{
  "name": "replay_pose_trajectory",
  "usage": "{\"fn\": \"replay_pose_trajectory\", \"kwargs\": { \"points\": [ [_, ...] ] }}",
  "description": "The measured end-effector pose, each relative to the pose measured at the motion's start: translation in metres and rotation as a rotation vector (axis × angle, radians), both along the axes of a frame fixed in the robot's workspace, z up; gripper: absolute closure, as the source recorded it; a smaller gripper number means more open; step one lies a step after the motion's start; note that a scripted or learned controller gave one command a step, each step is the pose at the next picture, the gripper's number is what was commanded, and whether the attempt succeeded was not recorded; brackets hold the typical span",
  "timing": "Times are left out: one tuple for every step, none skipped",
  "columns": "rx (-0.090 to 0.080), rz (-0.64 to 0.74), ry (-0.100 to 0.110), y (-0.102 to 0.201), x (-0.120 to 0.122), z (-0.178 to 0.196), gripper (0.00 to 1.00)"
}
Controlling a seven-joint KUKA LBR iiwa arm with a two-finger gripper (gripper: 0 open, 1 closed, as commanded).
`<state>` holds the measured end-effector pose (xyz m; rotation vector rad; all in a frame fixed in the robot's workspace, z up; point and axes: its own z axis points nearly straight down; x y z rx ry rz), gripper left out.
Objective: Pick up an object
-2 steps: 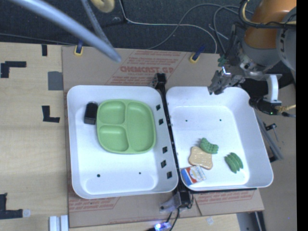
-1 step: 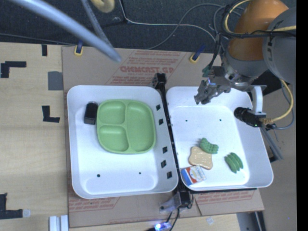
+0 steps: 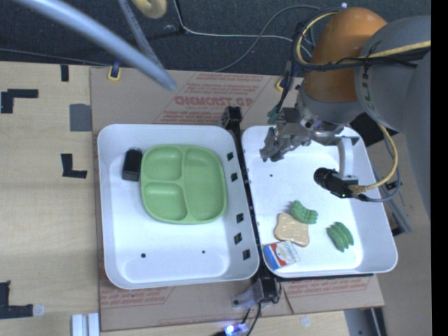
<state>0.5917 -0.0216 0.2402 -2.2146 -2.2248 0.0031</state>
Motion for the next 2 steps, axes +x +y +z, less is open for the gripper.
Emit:
{"fn": "replay_pose_trajectory", "kwargs": {
  "points": [
    [0.0,0.0,0.0,0.042,-0.012,-0.001,1.0],
    [0.0,0.001,0.001,0.096,-0.029,-0.017,1.0]
  ]
}}
